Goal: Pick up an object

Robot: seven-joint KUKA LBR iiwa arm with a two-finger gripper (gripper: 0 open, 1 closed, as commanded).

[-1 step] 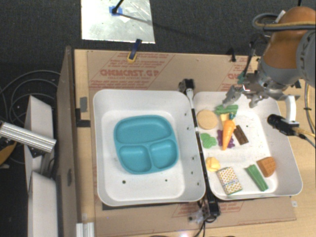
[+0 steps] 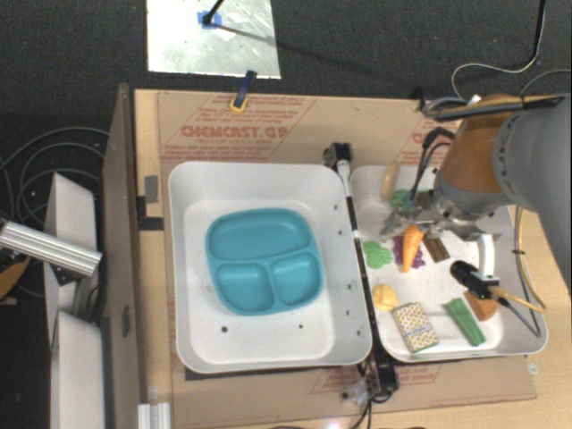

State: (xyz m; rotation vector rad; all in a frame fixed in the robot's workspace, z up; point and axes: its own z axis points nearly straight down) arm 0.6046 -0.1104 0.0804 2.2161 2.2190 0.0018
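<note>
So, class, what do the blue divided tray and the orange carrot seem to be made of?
The divided tray is probably moulded plastic, smooth and matt: uniform teal with rounded compartments. The carrot is likely toy plastic or rubber: even, bright orange, but the material is uncertain.

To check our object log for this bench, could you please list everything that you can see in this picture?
left bin: one, white, left on the bench
divided plate: one, teal, inside the left bin
right bin: one, white, beside the left bin
carrot toy: one, orange, right bin, just below the gripper
leafy toy: one, green, left of the carrot toy
lump: one, yellow, right bin, near its left wall
patterned box: one, tan, right bin, front
block: one, green, right of the patterned box
lettered sheet: one, brown, under both bins
foil sheet: one, silver, beyond the bench
arm: one, grey with orange band, from the right
gripper: one, over the right bin
</note>
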